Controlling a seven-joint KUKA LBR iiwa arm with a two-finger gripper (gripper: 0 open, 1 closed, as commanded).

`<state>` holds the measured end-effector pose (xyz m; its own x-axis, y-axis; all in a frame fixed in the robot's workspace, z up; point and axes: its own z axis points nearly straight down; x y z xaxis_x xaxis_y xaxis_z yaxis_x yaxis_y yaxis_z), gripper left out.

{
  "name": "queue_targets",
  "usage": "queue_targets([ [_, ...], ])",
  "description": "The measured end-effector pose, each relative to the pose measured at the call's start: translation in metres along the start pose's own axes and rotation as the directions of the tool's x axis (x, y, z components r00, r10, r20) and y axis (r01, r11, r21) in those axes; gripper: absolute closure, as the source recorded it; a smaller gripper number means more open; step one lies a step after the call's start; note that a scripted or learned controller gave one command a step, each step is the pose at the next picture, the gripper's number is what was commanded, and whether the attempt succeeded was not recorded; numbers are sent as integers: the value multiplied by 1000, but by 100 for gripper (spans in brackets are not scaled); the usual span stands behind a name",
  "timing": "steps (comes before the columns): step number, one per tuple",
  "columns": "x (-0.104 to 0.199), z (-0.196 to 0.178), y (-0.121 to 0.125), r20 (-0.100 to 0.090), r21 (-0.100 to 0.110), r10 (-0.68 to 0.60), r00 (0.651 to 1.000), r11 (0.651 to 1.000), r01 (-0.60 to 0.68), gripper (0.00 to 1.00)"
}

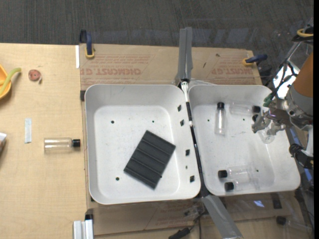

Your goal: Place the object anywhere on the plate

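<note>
Now the tool (265,125) is hovering at three o'clock over the right bin (279,183), and whether it is gripping anything, I cannot tell. Clear bottles are lying in that bin: one (220,117) at eleven o'clock, another (243,110) just beside it, two more (238,179) at six. The dark ribbed plate (149,159) is sitting tilted in the left bin (99,133). A bottle (61,144) is resting on the worktop (40,193).

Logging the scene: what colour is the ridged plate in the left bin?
Dark grey, nearly black; the ridged plate shows in the camera view.
</note>
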<state>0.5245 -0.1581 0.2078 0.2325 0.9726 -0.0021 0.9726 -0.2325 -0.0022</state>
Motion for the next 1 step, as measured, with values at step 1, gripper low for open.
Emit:
queue_targets([
  [1,96,-38,51,0,0,-91,996,996,91,100],
])
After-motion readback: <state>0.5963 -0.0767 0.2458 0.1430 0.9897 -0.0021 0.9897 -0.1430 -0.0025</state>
